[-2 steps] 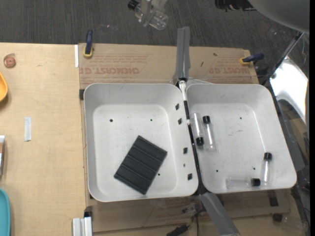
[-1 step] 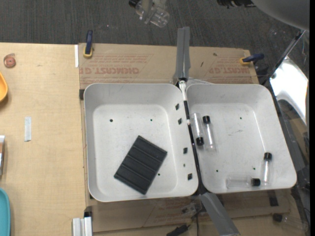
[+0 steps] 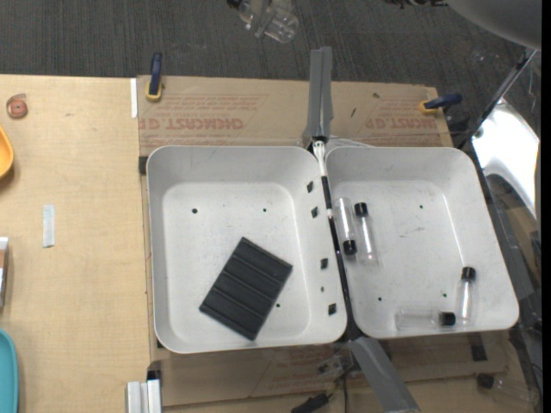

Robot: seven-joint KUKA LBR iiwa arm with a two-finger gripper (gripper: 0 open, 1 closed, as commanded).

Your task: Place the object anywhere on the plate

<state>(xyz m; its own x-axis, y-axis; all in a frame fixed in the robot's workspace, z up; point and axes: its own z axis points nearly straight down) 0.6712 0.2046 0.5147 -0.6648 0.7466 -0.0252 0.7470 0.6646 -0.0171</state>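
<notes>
A black ridged plate (image 3: 247, 287) lies at a slant on the floor of the left bin (image 3: 172, 231), toward its front. My gripper (image 3: 274, 15) hangs high at the top of the view, beyond the far edge of both bins. It is shut on a clear tube with a black cap (image 3: 245, 5), which sticks out to the left of the fingers. Several more clear tubes with black caps lie in the right bin (image 3: 482, 231): two side by side near its left wall (image 3: 355, 229) and two in the front right corner (image 3: 465, 292).
Both bins rest on a cardboard sheet (image 3: 224, 114) held by clamps at its far corners (image 3: 154, 80). A grey divider bar (image 3: 320, 93) runs between the bins. A wooden table (image 3: 69, 231) to the left bears small items along its left edge.
</notes>
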